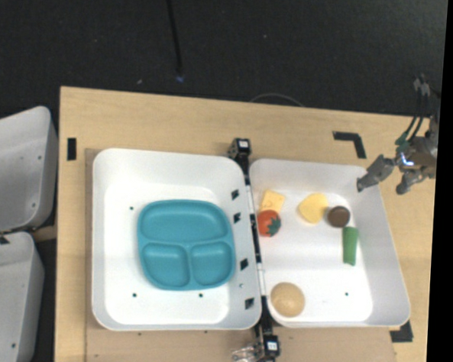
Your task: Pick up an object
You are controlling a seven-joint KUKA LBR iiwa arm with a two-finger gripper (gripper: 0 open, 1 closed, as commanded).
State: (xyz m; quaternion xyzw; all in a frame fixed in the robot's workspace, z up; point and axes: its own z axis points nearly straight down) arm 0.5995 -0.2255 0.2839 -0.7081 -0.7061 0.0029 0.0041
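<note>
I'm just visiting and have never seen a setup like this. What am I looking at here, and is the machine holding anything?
One camera fixed above a wooden bench looks down at a slant. On the bench sit two shallow white bins side by side. The left bin holds a blue divided tray. The right bin holds toy food: a yellow wedge, a red piece, a yellow lump, a brown ball, a green stick and a tan round. At the right edge is the robot arm's gripper, a two-finger claw, over the right bin's far corner. Nothing is between its fingers, so it holds nothing.
</note>
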